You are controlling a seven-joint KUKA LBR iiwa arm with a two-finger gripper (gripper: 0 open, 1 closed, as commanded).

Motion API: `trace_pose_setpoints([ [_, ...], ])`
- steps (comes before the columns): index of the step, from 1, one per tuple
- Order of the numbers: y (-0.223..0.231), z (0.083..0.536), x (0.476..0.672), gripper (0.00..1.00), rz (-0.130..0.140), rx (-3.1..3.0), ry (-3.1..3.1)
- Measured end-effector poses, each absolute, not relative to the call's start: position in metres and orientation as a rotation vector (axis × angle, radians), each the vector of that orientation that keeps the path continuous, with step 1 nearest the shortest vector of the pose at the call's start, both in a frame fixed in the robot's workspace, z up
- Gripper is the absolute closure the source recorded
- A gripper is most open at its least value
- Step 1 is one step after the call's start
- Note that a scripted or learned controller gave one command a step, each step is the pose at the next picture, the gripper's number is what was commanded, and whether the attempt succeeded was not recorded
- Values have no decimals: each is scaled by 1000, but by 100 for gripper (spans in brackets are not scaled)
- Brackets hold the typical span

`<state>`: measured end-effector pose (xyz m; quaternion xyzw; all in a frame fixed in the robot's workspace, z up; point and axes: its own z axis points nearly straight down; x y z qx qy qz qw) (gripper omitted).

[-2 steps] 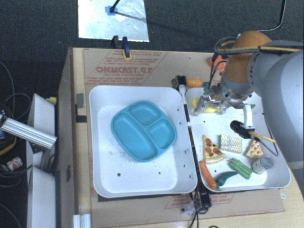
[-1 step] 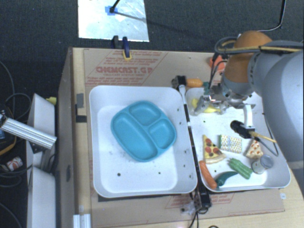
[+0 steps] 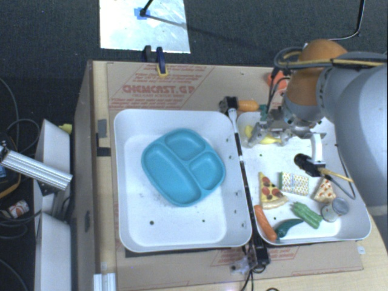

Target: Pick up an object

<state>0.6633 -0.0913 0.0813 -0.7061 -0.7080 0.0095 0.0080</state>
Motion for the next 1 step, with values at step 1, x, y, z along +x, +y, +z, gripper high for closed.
trace_pose_setpoints([
  [1, -112, 82, 664, 0, 19, -2203, -2213],
])
